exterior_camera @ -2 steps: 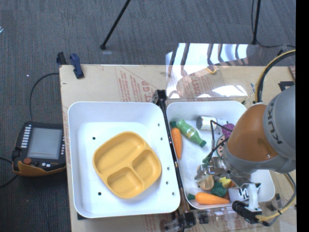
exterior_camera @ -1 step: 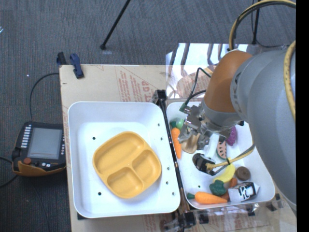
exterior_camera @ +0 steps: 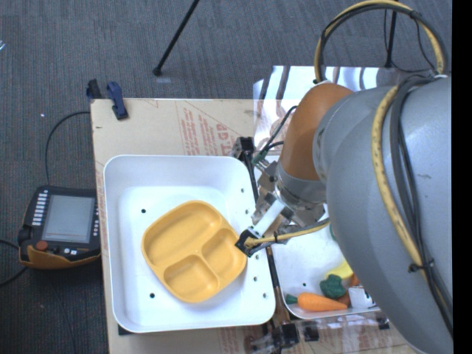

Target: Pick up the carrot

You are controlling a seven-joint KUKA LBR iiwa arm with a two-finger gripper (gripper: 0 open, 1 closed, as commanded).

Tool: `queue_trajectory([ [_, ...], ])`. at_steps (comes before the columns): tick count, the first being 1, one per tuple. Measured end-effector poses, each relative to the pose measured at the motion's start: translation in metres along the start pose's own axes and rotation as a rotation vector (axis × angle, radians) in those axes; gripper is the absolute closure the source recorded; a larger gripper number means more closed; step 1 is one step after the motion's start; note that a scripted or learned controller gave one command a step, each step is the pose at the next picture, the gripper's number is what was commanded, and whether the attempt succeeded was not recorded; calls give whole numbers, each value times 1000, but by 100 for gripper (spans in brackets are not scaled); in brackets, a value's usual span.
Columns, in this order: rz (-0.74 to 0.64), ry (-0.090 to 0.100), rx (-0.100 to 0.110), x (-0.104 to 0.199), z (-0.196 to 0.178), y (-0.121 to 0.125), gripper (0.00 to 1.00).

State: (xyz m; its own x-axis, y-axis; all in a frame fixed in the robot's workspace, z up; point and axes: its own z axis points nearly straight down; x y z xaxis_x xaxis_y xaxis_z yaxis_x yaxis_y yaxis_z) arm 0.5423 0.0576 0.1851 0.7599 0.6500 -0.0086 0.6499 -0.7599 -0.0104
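A brown board-topped counter (exterior_camera: 177,120) with red printing on it is carrying two shallow white bins side by side. The left bin (exterior_camera: 118,198) is sitting squarely on the counter, taking up most of its near half, while the right bin (exterior_camera: 295,312) is lying just beside it, their inner rims almost touching. A blue clamp (exterior_camera: 116,99) is gripping the counter's far left corner. The counter itself is standing on dark grey carpeted floor (exterior_camera: 110,28), where a handheld control pendant (exterior_camera: 63,226) is lying to its left.
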Motion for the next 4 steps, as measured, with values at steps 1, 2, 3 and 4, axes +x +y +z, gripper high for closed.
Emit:
queue_trajectory([
  [1, 282, 0, 0, 13, 0, -29, 100],
  [2, 278, 0, 0, 14, 0, -30, 0],
  [3, 253, -9, 6, -9, 68, -90, 0],
  [4, 223, 11, -6, 28, -63, -29, 0],
])
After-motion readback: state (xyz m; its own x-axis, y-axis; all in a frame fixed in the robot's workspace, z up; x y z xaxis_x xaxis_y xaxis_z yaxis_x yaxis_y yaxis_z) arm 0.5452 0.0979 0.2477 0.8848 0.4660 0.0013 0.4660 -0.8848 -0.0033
